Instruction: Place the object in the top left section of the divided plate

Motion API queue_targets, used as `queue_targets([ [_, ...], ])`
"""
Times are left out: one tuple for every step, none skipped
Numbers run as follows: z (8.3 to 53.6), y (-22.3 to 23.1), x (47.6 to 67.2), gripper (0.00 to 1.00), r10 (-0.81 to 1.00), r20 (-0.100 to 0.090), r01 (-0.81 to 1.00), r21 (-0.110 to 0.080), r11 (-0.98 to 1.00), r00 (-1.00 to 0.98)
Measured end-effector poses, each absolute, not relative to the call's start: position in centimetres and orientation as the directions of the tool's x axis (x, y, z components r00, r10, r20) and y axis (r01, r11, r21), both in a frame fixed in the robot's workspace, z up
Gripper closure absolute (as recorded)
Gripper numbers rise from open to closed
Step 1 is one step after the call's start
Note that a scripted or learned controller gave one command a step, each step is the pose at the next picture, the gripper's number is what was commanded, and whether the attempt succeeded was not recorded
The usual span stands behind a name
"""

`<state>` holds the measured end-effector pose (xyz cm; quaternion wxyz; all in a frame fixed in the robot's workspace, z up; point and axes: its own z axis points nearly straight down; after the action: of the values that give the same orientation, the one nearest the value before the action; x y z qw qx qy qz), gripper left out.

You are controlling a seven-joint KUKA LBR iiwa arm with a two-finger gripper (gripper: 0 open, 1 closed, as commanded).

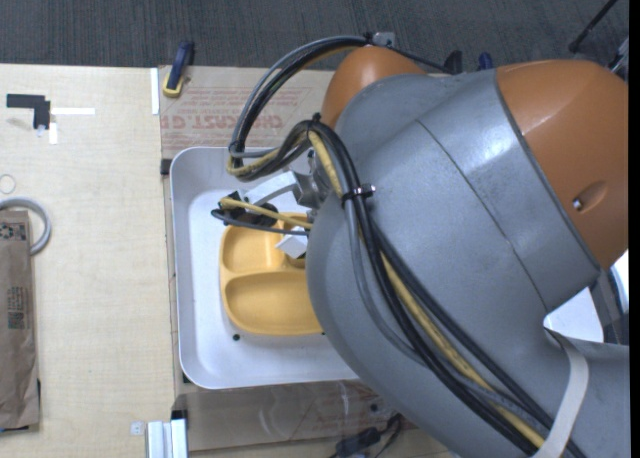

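A yellow divided plate (262,298) lies in the white bin (187,276); its left sections show and its right part is hidden under the arm. The grey arm with its orange band reaches over the bin from the right and covers most of it. My gripper (290,234) hangs over the plate's upper edge, half hidden by cables and the wrist. A small pale piece (292,245) shows at the gripper's tip above the plate's upper section; I cannot tell whether it is an object or part of the gripper.
The bin rests on brown cardboard (215,108). A blue and yellow tool (179,68) lies at the cardboard's top left corner. On the wooden bench to the left are a black L-shaped piece (29,106), a grey ring (36,224) and a brown paper packet (16,318).
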<state>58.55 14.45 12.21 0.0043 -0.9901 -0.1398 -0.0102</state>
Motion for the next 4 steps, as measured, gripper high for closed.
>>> queue_targets([
  [19.1,6.3,61.0,1.0,0.196,-0.003,0.196,0.002,-0.981,0.981],
  [12.1,12.4,59.3,1.0,0.268,0.035,0.268,-0.005,-0.963,0.963],
  [23.1,2.5,64.5,1.0,0.492,-0.005,0.492,0.0,-0.871,0.871],
  [20.6,14.9,61.5,1.0,0.341,-0.003,0.341,0.001,-0.94,0.94],
])
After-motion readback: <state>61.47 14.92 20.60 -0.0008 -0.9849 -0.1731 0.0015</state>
